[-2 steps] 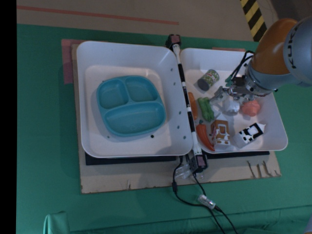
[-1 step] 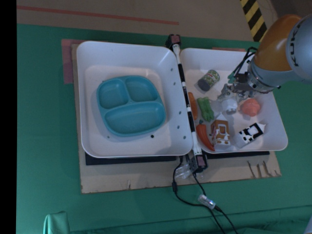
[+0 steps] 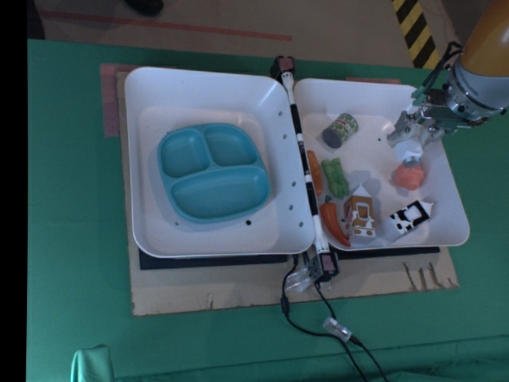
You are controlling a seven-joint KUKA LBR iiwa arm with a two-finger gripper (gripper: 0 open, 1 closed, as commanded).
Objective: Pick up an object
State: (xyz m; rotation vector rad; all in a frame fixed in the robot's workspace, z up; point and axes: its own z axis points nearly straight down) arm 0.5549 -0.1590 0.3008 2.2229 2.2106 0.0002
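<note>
The right bin (image 3: 445, 213) holds several small toys. An orange-red round toy (image 3: 410, 177) lies toward its right side. My gripper (image 3: 409, 146) hangs just above that toy, at its upper edge, coming in from the upper right. A green and dark can (image 3: 340, 130) lies on its side to the gripper's left. A green pea pod (image 3: 336, 177), an orange carrot (image 3: 315, 173) and a red chili (image 3: 334, 222) lie along the bin's left side. A small house-shaped carton (image 3: 361, 213) and a black-and-white cow-patterned carton (image 3: 409, 218) sit near the front.
The left bin (image 3: 151, 102) holds a teal divided plate (image 3: 213, 171). A divider bar (image 3: 301, 146) with a black-and-white strip runs between the bins. Cables (image 3: 334, 329) trail off the bench's front. The arm's orange band (image 3: 487, 38) is at the upper right.
</note>
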